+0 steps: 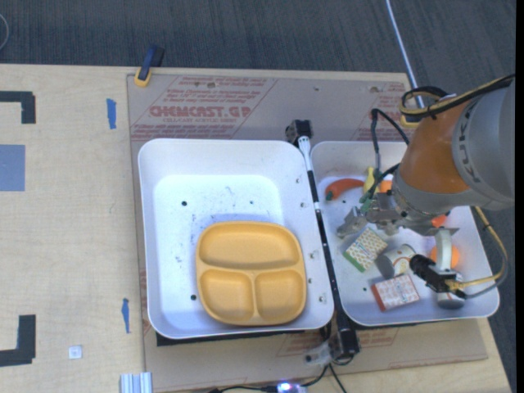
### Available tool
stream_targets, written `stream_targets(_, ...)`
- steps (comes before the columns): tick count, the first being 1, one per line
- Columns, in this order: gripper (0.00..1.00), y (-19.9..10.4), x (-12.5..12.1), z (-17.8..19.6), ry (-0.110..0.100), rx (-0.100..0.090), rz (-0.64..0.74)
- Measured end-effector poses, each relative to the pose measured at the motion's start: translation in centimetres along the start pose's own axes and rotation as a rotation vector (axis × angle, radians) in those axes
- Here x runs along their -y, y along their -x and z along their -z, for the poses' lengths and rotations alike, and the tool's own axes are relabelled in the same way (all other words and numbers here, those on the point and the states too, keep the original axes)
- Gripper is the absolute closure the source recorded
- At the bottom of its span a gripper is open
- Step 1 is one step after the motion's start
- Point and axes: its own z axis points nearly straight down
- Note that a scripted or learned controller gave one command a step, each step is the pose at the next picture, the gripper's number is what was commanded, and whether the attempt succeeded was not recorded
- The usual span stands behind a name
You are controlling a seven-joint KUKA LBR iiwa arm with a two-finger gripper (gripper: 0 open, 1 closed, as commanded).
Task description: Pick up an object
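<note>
Nearest the camera, a pale table point(65, 252) is seen, w/ a blue tape strip point(125, 314) stuck to it just beside the L bin point(155, 219). In that bin's near half a yellow divided plate point(250, 268) is laid flat: two compartments on the near side, one long one behind. Its near edge is set close to the bin's front wall. The far half of the bin floor is marked w/ faint blue scuffs.

The pickable objs are grouped in the R bin point(485, 309). Nearest is a red-and-white packet point(397, 291), laid flat near the front wall. Just behind it, to the left, a green-patterned packet point(365, 249) is found, turned at an angle. A small white roll point(399, 258) is lodged approx. between the two. Further back, an orange item point(344, 188) is seen near the bin's far-left corner, apart from the packets.

The tool point(358, 222) is held low over the R bin, just behind the green-patterned packet and v. close to it; contact can't be confirmed. How wide it is set can't be told from this angle, nor whether anything is gripped. The arm point(479, 150), grey w/ an orange band, is extended in from the right across the bin's far half.

Beyond the bins, a cardboard sheet point(205, 105) w/ red print is laid under both.
</note>
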Motion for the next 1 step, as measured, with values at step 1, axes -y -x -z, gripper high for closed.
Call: stream_targets(1,1.0,0.04,-0.12,1.09,0.004,0.002,-0.001)
